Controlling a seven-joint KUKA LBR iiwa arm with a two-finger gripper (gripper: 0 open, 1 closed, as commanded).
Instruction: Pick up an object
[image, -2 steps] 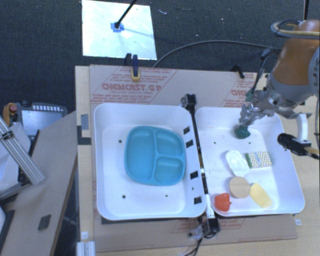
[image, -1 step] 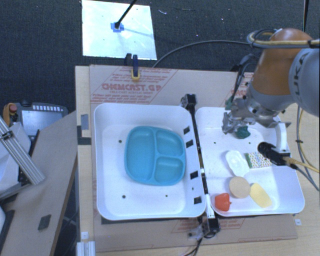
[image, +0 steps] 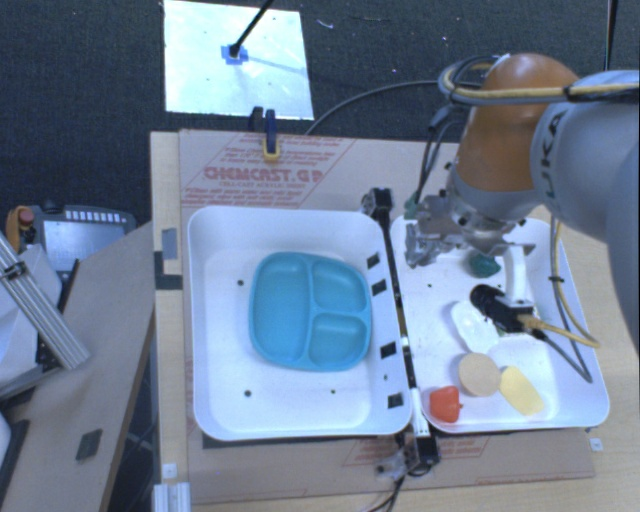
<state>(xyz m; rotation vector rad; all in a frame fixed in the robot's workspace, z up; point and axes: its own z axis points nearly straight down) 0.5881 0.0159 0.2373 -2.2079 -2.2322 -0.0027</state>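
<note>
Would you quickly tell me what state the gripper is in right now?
Gripper: cannot be told; it hangs over the right bin.

I read red printing, roughly "CHEMCAST GP", on the brown cardboard sheet (image: 300, 165) under the bins. On the grey arm (image: 590, 160) I make out partial letters "UK".

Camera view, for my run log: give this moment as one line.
arm: over right bin | hand: low at bin's far left, nothing seen held | blue plate: left bin | task: not done
</note>
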